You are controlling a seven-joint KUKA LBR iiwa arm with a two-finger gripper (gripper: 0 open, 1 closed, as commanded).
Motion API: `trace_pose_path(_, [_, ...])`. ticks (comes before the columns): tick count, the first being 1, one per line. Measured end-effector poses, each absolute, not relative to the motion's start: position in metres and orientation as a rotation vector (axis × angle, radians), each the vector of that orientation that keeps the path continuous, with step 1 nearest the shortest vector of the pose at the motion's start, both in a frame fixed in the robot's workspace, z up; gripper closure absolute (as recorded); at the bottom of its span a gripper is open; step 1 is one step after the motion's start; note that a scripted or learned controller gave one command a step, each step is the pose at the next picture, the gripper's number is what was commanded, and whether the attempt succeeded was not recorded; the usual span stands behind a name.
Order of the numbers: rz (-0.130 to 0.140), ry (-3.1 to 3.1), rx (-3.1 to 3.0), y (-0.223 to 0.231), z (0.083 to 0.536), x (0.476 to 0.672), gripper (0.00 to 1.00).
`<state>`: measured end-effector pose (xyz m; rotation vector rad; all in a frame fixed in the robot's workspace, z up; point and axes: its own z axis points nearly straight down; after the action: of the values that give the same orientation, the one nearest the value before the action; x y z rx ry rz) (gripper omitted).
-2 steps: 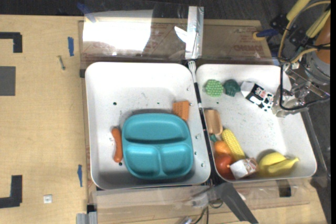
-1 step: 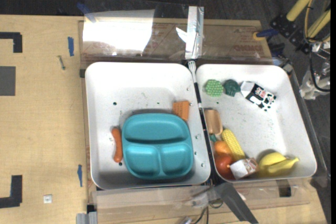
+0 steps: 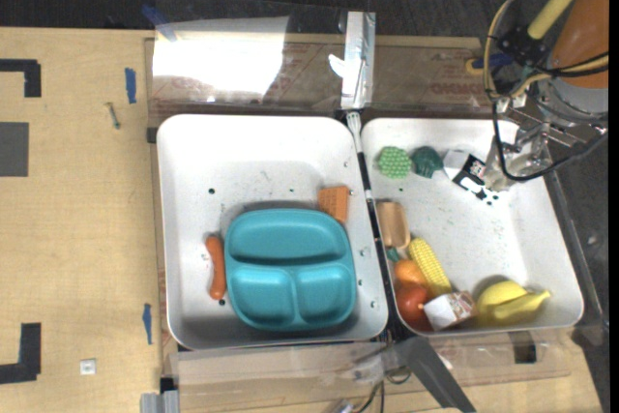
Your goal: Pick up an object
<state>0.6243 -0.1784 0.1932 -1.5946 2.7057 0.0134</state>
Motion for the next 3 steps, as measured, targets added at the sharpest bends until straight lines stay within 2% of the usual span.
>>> trace_pose_path(1, [-0.012, 2.58, -1.773, -0.217, 0.271, 0.669, 1.0])
trace_pose_path(2, [0.012, 2.717, -1.576, -0.216, 0.147, 0.666, 1.0])
trace_pose_path(3, [-0.021, 2.711, -1.553, -0.223, 0.268, 0.67, 1.0])
